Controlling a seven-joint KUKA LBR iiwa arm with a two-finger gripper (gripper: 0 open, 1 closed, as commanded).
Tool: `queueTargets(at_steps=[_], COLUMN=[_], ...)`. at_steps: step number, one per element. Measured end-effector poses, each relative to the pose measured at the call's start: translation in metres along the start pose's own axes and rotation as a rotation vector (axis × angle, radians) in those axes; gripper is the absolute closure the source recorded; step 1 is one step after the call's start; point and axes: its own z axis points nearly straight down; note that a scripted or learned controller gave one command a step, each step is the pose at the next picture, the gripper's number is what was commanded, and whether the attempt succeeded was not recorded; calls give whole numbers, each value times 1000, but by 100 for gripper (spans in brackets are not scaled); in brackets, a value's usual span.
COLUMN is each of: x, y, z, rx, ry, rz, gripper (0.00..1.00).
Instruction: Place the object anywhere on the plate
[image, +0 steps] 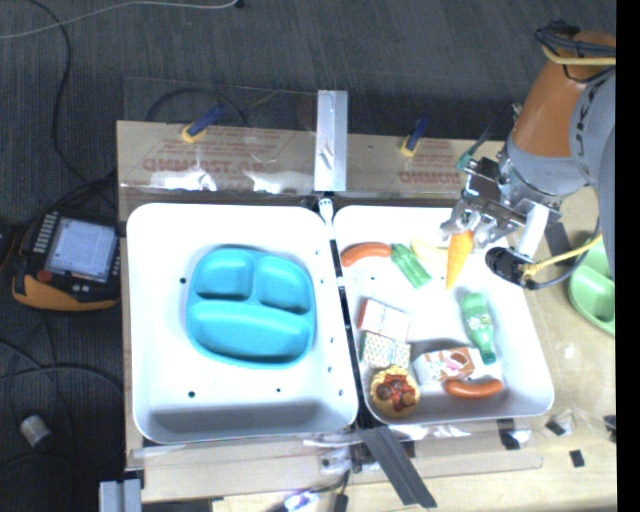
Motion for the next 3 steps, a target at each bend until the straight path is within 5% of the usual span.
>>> queueTargets(at_steps=[1, 2, 3], x=[65, 89, 193], y=[-38, -133, -120], z=[66, 66, 66], rx=[1, 3, 2], ry=[4, 3, 1], rz=[-48, -131, -193], gripper=[100, 100, 100])
